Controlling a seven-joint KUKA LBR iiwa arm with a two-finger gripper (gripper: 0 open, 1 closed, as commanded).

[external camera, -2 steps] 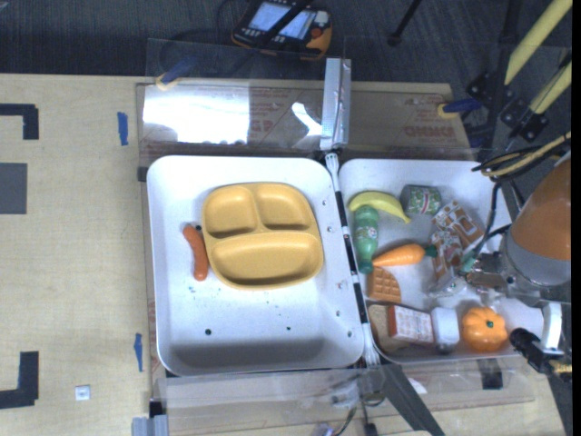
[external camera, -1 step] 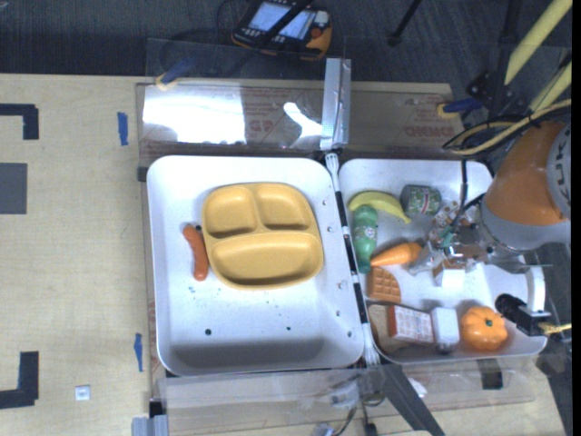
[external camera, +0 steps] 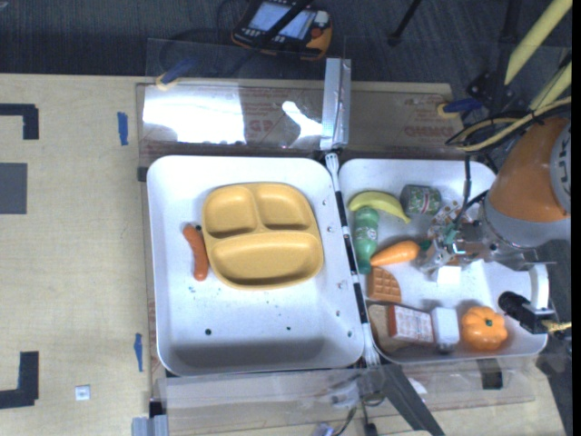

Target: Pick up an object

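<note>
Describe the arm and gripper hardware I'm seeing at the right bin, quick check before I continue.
The arm is a rounded grey body with a broad orange band above the wrist. A thin black cable runs down along it toward the gripper, a small metallic grey assembly with bits of exposed coloured wiring. Its details are too small to make out further.

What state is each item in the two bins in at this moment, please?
Yellow plate: upright, nothing in its compartments.
Hot dog: lying beside the plate.
Green bottle: on its side.
Banana: lying flat.
Pumpkin: upright.
Gripper: low over right bin.
</note>
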